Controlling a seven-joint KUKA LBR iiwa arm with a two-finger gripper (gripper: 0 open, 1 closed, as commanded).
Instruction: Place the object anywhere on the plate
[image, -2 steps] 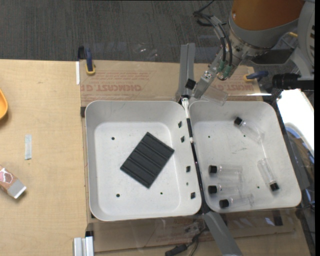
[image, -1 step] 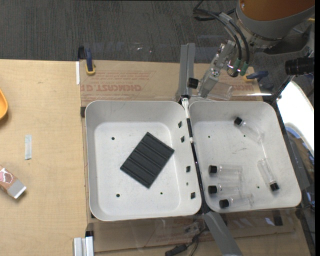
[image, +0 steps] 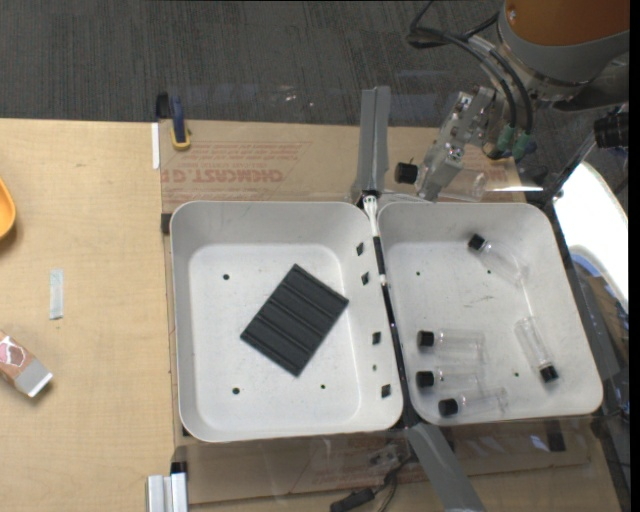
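Note:
A dark ridged rectangular plate (image: 295, 320) lies tilted in the middle of the left bin (image: 200, 300). My gripper (image: 437, 180) hangs above the back rim of the right bin (image: 565, 300), near the divider between the bins. A clear vial with a black cap (image: 404, 172) lies crosswise between its fingers, cap pointing left, so the gripper is shut on it. The held vial is well behind and to the right of the plate.
Several more clear vials with black caps lie in the right bin, one near the back (image: 478, 243), the others along the front and right (image: 447, 406). Small items lie on the bench at far left (image: 25, 368). A grey post (image: 373, 140) rises behind the bins.

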